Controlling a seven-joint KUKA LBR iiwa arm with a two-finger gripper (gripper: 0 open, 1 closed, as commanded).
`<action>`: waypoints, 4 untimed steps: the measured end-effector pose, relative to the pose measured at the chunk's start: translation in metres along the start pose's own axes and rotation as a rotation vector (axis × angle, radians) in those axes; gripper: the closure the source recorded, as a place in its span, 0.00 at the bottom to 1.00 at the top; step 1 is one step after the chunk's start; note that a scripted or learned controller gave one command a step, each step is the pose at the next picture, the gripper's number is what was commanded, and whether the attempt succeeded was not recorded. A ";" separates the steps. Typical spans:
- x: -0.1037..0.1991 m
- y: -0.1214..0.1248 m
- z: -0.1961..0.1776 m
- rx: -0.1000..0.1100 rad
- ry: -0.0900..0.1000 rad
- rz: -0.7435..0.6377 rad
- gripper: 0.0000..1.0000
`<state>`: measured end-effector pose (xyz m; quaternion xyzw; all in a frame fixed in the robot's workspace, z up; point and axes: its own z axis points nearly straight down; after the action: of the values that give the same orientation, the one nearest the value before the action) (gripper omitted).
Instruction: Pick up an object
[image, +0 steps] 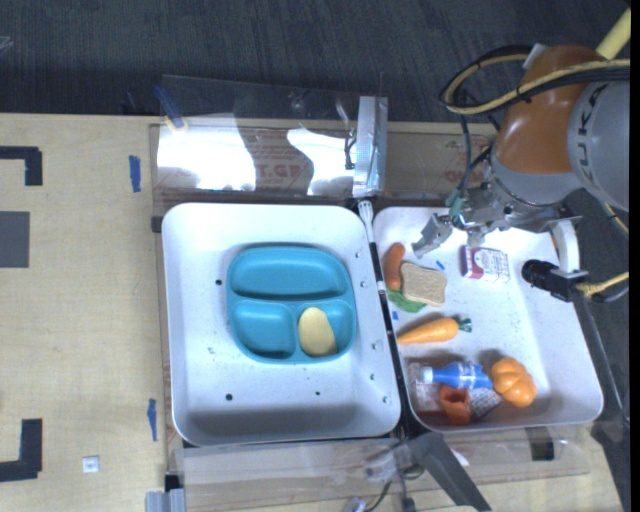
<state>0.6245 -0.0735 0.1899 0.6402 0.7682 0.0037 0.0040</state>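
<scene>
A: Start at the near edge of the right bin (585, 350). What lies there?

B: A small orange pumpkin-shaped toy (512, 380) next to a blue-labelled bottle (455, 377) lying on its side, long axis running left to right. A reddish piece (453, 402) sits just below the bottle.

A: And farther in?

B: A toy carrot (430, 330), lying nearly level across the bin, green top pointing right, thick end toward the left bin (190, 260). Beyond it a slice of bread (425, 285), and touching its left side a red sausage (395, 264) standing almost along the bin's depth.

A: Anything else at that depth?

B: A small white and red packet (484, 263) to the right of the bread.

A: The gripper?

B: The gripper (440, 235) hangs over the far part of the right bin, just beyond the bread and sausage. Whether its claw is wide or narrow I cannot tell.

A: The left bin?

B: A blue divided tray (270, 290) with a yellow lemon-like toy (317, 331) in its near right compartment.
</scene>
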 end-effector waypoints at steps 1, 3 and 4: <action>0.000 -0.001 -0.006 0.004 0.000 0.001 1.00; -0.017 -0.058 0.061 0.017 0.003 -0.017 0.00; -0.013 -0.070 0.102 0.004 0.000 0.045 0.00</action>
<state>0.5595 -0.0986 0.0876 0.6573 0.7536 0.0021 0.0025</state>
